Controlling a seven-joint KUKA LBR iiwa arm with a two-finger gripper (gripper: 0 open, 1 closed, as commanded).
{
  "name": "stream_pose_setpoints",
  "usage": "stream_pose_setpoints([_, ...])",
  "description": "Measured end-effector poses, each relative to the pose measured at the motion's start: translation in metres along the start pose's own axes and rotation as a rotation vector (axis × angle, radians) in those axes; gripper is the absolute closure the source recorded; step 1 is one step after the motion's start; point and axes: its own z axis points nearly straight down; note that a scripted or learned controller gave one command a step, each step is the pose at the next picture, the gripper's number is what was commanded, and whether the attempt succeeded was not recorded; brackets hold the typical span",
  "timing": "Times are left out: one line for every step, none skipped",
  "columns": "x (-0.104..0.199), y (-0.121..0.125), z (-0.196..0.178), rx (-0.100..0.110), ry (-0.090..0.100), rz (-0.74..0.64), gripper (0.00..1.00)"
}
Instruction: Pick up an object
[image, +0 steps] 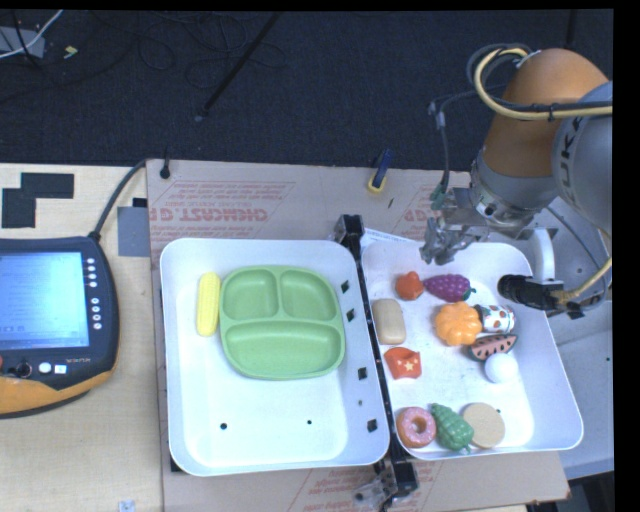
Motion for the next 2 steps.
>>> stream_pose_setpoints([0.0519,0.0031,0.0217,0.001,-0.001,0.0,1.0])
stream_pose_setpoints([0.0449,-0.002,0.0213,0.0,-0.001,0.003,1.0])
